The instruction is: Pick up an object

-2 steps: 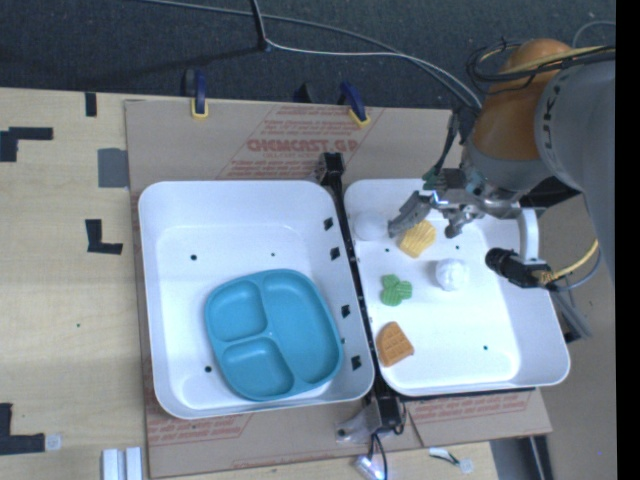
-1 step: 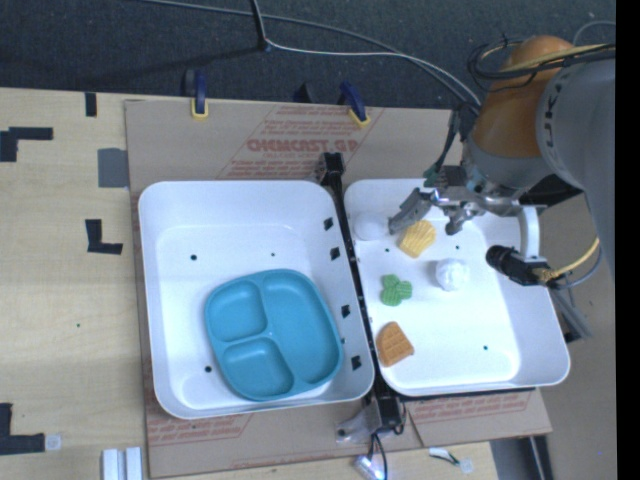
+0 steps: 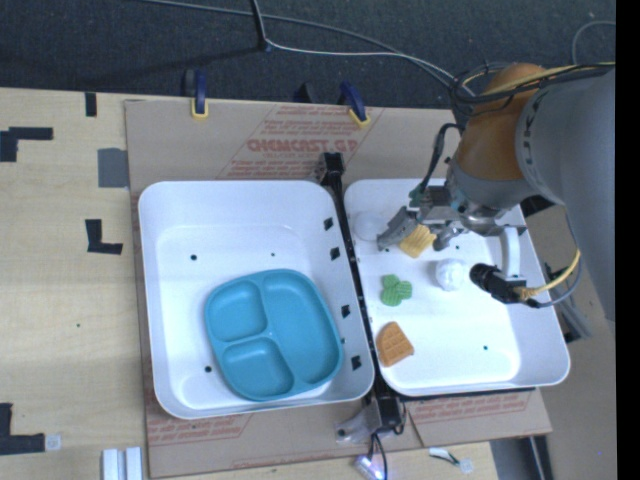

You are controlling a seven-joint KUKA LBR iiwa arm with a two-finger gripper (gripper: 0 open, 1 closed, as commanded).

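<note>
The gripper (image 3: 408,232) pinches a yellow block (image 3: 417,240) over the right bin (image 3: 500,363), the block's long axis slanting down-left to up-right.

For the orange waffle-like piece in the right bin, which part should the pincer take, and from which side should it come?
The orange piece lies flat near the right bin's front left corner, close to the wall. It is probably best to come straight down from above and close on its two longer edges. A sideways approach from the left looks blocked by the wall. The green piece lies apart, so it should not interfere.
</note>
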